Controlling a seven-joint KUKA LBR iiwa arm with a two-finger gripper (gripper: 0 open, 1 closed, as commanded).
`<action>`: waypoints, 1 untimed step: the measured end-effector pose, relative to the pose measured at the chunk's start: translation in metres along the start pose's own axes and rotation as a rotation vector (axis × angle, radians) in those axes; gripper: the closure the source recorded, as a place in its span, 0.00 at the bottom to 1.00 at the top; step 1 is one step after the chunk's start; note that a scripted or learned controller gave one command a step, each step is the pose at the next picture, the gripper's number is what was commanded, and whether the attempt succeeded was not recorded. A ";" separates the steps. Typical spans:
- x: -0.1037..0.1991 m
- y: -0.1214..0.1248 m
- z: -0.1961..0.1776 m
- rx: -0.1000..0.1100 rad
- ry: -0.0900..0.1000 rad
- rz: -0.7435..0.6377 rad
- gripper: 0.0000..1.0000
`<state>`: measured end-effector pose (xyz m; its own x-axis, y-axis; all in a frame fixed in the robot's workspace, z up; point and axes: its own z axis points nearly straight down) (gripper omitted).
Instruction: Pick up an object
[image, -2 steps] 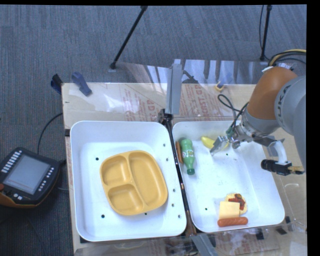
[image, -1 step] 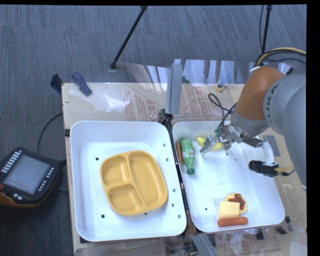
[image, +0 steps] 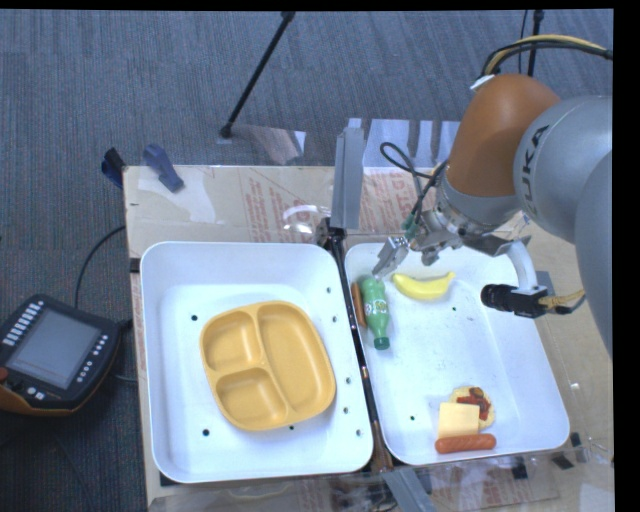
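Note:
My gripper (image: 410, 262) hangs over the far end of the right bin (image: 520, 400), its two fingers spread open with nothing between them. Just below it lies a yellow banana (image: 422, 286). A green bottle (image: 375, 312) lies to the gripper's lower left, near the bin's left wall. Beside the bottle, an orange stick (image: 357, 300) rests along that wall. At the bin's near end sit a yellow cheese slice (image: 459, 417), a sausage (image: 465, 443) and a small topped piece of food (image: 474, 400).
A yellow divided plate (image: 267, 364) lies in the left bin (image: 165, 300). A black device (image: 510, 297) on a cable sticks out over the right bin's right wall. A teach pendant (image: 50, 350) lies on the floor at the left.

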<state>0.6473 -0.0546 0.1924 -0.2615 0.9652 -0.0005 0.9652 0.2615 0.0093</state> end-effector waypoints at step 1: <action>-0.034 -0.008 0.077 -0.005 -0.003 0.070 0.00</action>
<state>0.6489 -0.0895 0.1157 -0.1935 0.9811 -0.0027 0.9810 0.1935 0.0144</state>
